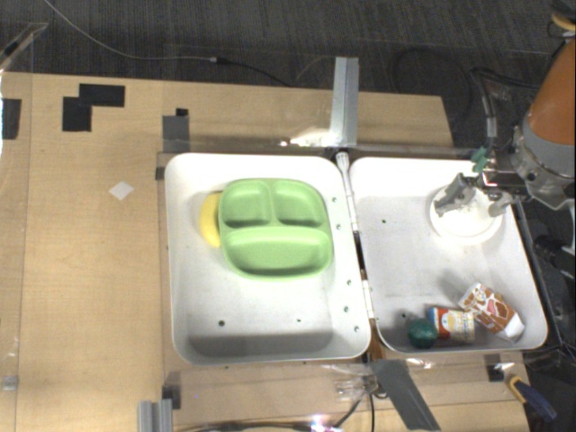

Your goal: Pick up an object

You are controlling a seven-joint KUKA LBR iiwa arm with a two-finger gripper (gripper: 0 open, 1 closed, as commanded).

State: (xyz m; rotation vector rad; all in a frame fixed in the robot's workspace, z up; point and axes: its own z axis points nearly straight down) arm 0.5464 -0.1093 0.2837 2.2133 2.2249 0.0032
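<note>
Two white bins sat side by side on the desk [81, 268]. Claw [474, 202] hovered at upper right of right bin [396, 268], fingers spread apart, gripping nothing, above a white disc [464, 223]. Small carton [491, 310] lay at lower right.

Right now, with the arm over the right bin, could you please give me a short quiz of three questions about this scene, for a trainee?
1. True or false: the green tray lies in the left bin.
2. Which thing peeks out from under the tray's left edge? A) a yellow item B) a carton C) a white disc
3. Fill in: the end effector is above the white ____ in the right bin.

Key
1. True.
2. A, the yellow item. The carton lies in the right bin's near corner, beside a small bottle and a dark green lump.
3. disc.
</note>
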